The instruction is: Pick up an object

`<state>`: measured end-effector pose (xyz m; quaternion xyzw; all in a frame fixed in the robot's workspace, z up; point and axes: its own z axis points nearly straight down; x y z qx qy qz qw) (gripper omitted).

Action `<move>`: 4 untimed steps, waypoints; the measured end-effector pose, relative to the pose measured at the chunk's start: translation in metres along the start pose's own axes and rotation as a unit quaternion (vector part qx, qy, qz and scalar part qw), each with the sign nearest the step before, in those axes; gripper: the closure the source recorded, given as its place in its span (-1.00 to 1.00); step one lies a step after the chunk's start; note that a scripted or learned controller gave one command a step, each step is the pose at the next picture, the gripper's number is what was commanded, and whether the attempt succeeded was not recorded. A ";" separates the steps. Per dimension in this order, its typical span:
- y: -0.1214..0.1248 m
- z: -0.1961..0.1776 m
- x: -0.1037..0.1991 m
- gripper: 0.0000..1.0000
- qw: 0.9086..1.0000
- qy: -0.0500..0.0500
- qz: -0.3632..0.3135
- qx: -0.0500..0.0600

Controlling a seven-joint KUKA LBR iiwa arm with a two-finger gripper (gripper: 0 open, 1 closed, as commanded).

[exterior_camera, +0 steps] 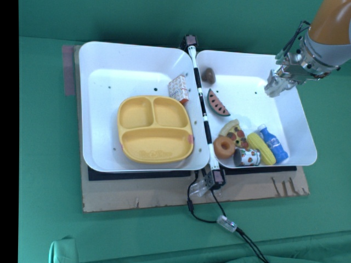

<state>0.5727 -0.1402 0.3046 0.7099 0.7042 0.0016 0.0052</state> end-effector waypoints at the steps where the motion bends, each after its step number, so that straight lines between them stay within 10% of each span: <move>1: 0.000 0.000 0.000 -1.00 1.000 0.000 0.000 0.000; 2: 0.074 0.112 0.026 -1.00 1.000 -0.001 -0.001 -0.001; 3: 0.125 0.119 0.040 -1.00 1.000 0.000 -0.003 0.005; 4: 0.128 0.100 0.041 1.00 1.000 0.001 -0.001 0.000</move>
